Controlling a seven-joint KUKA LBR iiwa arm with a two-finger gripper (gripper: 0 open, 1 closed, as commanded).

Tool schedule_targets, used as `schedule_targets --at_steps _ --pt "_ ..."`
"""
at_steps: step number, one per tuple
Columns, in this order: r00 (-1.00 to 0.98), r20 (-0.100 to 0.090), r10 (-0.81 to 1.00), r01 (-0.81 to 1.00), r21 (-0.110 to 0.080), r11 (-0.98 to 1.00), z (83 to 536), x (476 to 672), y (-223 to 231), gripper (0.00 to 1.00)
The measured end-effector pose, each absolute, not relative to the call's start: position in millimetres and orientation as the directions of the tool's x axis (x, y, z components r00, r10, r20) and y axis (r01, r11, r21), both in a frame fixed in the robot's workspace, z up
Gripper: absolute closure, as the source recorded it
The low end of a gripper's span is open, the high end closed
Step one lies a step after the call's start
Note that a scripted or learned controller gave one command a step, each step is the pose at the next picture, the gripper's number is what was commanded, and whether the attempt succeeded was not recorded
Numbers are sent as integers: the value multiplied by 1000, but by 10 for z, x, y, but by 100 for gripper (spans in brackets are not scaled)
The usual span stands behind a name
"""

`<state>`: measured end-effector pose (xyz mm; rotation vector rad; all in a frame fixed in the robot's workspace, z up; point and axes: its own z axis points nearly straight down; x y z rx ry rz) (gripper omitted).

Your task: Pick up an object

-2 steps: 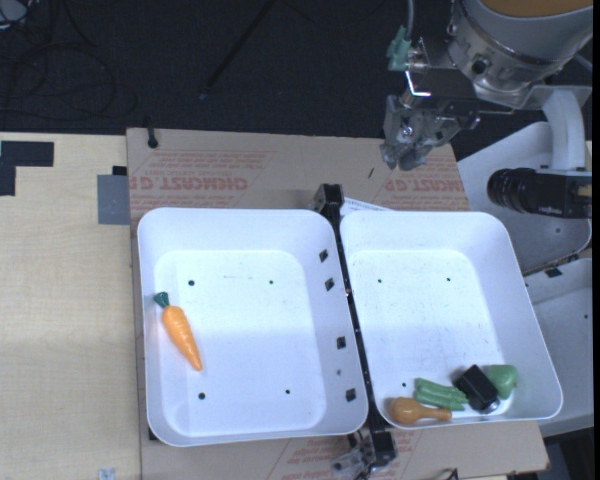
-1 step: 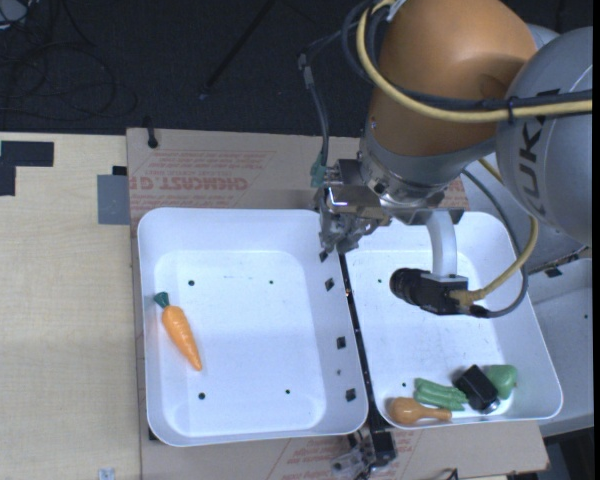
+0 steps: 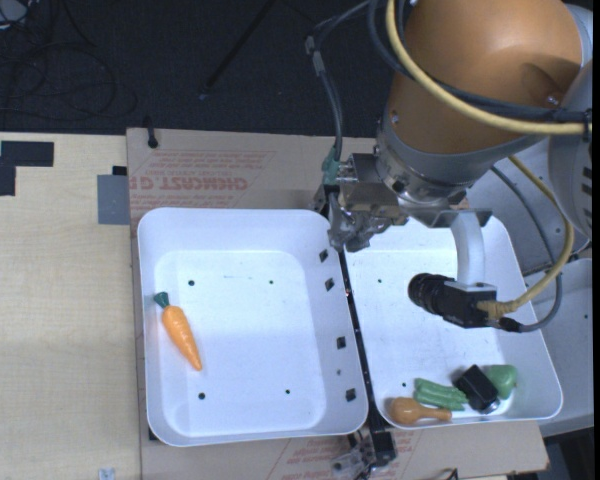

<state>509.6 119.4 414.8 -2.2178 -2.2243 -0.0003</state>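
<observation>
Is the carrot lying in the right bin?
No, the carrot lies alone in the left bin, near its left wall.

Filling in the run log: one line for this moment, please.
gripper: over bins' divider, holding nothing seen | toy carrot: left bin | green, black, tan toys: right bin front

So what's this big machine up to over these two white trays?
A robot arm reaches in from the right, its claw hanging over the divide between the two bins, near their far edge. Its job is to pick something up, and nothing shows in the claw right now. A toy carrot lies alone in the left bin. In the right bin, a few small items sit at the near edge: a green vegetable, a black block and an orange piece.
</observation>
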Motion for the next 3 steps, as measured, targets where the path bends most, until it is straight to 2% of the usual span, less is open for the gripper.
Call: schedule_targets --at_steps 1,2,3 --pt "-4 1 1000 1000 2 4 4838 4749 1398 100" --pt "-2 0 1000 1000 2 2 5408 4761 1390 100" --pt "-6 -1 1000 1000 1 6 5364 5764 1860 100"
